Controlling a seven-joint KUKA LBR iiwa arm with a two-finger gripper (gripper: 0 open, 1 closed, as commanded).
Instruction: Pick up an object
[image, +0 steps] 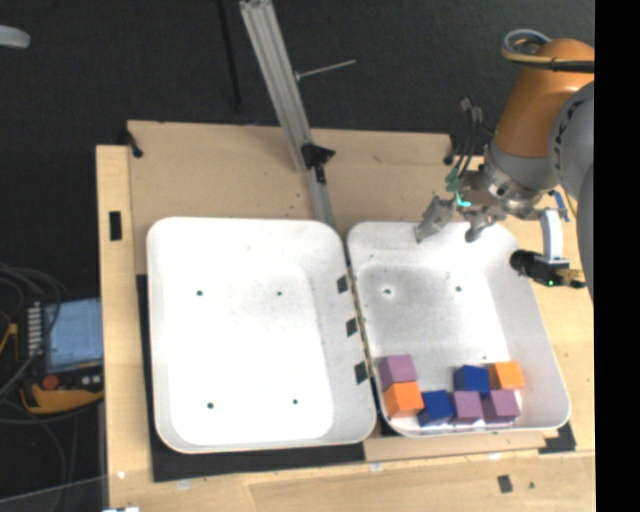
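1. Hovering over the far edge of the right bin, the gripper has its fingers spread with nothing between them.
2. Blocks (purple, orange, blue) cluster along that bin's near wall, well apart from the gripper.
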